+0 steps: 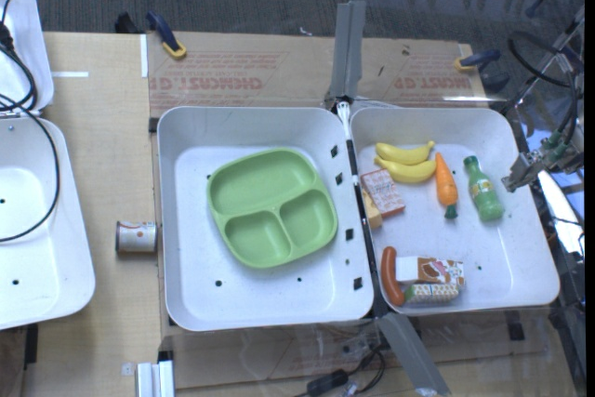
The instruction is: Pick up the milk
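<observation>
Lying in right bin (507,260): one milk carton (429,280), two bananas (406,161), one carrot (446,182), one bottle (483,192); gripper (519,177) state unclear.

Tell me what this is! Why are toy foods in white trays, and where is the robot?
A camera above a bench looks down on two white bins. The left bin holds a green plate. The right bin holds toy food: bananas, a carrot, a green bottle, a sausage and a milk carton. The robot arm reaches in from the right; its gripper sits by the bottle and holds nothing yet. It should pick up the milk.
</observation>
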You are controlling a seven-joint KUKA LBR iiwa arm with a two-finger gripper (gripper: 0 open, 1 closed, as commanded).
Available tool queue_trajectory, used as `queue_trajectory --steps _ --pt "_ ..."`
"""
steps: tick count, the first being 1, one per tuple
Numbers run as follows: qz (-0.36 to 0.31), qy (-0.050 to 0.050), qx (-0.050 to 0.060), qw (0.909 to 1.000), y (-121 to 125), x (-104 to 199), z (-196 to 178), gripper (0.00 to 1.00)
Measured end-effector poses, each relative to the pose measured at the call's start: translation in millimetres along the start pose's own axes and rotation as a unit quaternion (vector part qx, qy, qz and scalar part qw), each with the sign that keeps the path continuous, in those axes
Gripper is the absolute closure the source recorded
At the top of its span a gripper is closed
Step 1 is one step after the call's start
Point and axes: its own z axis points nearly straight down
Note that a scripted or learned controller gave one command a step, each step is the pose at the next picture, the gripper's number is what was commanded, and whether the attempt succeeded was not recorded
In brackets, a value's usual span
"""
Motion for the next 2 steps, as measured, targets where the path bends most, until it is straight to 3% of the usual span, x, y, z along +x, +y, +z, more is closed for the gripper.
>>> queue_trajectory --steps 1,2 --pt "-0.022 0.001 0.001 0.9998 1 4 91 1.00" --pt "-0.107 0.001 0.000 0.9943 -27 -78 136 1.00"
